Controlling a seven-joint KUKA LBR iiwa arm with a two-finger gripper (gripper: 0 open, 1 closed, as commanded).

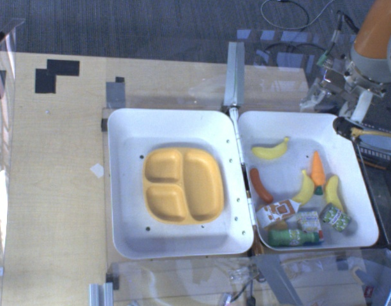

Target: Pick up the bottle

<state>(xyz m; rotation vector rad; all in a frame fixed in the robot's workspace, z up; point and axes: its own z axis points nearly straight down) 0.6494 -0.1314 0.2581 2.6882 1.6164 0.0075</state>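
A yellow divided plate point(183, 185) sits in a white bin point(125, 234); beside it, yellow bananas point(271, 149), an orange carrot point(317, 168), a red sausage point(259, 185) and a green bottle point(295, 237) on a pale wooden desk point(61, 190).

Surface point(61, 171): pale wood-grain finish, matt. Both bins point(118, 190) point(354, 171): white plastic, smooth, slight sheen. Yellow divided tray point(182, 185): matt plastic. Bottle point(294, 237): green, glossy (label detail too small to read). Bananas point(272, 150): smooth, plastic-looking. Floor point(150, 18): dark, ribbed texture.
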